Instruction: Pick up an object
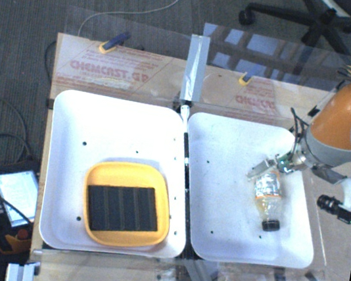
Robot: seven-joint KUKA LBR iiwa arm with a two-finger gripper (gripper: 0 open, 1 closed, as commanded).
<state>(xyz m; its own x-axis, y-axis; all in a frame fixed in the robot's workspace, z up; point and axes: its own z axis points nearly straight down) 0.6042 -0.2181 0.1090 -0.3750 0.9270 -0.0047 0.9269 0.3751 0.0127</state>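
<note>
A small clear plastic bottle [267, 195] with a black cap [271, 224] lies in the right bin [222, 178], near its right wall, cap toward the front. My gripper [274, 166] hangs right at the bottle's far end, touching or just above it. The grey arm with its orange band [339, 120] reaches in from the right. In the left bin [85, 121] lies a yellow block with a black ribbed top [126, 205], near the front.
A metal post [195, 66] stands behind the seam between the two bins. A black cylinder [332, 205] juts out by the right bin's outer edge. Cables and a handheld pendant [10, 192] lie on the floor at the left.
</note>
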